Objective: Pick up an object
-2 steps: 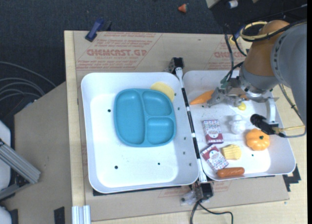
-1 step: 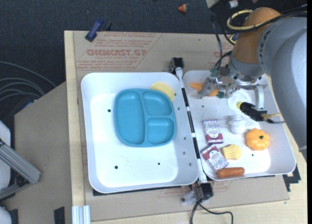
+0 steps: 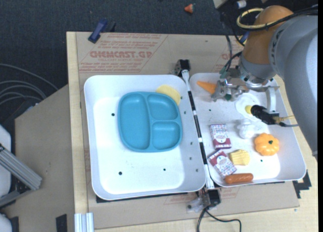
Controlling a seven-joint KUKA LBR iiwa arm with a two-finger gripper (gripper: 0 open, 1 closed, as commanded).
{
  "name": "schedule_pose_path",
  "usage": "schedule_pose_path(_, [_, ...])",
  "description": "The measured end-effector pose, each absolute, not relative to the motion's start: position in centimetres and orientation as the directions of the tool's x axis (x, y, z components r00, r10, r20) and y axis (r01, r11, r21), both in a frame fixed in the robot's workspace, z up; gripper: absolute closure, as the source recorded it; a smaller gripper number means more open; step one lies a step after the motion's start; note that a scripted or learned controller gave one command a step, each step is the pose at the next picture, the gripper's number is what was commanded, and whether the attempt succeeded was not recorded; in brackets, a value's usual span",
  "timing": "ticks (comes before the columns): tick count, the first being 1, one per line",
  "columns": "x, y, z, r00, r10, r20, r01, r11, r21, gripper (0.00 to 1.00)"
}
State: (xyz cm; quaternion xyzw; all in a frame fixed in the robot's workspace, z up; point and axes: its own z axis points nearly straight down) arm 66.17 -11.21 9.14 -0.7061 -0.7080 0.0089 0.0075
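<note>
orange carrot (image 3: 206, 86) lying flat; right bin (image 3: 287, 168)

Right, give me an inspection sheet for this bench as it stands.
Surface: brown bench top, two white bins side by side.
Job's things: right bin holds carrot, pumpkin, two small cartons, sausage, yellow piece.
Clutter: blue divided tray in left bin.
Grippers: gripper low over right bin's far end, beside the carrot.
Cables: one at the bench's near edge.
Surroundings: dark carpet.
</note>
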Motion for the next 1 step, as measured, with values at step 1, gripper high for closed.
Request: schedule_pose_path(1, [62.25,-4.60,18.54,-0.002,1.000,0.002,1.000,0.002,-0.001,1.00])
